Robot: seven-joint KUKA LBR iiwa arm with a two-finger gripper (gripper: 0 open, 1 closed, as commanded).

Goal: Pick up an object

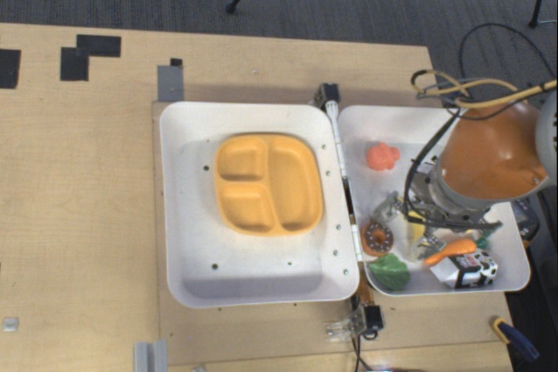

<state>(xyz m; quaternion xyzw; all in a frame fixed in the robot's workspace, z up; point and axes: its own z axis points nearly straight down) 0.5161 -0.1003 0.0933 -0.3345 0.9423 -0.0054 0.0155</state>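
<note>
The right bin (357,122) holds several small objects: a pink-orange lump (382,157) near its far side, a brown ring-shaped piece (377,237), a green lump (390,272) at the near left corner, an orange carrot-like piece (453,250) and a white-and-black object (466,271) at the near right. The arm's orange band (488,154) hangs over the bin's right half. Below it the gripper (427,220) sits low among the objects, just above the carrot piece and right of the brown ring. Its fingers are hidden by the wrist.
The left bin (187,205) holds a yellow divided plate (266,183) in its middle. A ridge (342,179) separates the two bins. Cables (453,87) loop above the arm at the right. Black marks (87,57) lie on the wooden bench at the far left.
</note>
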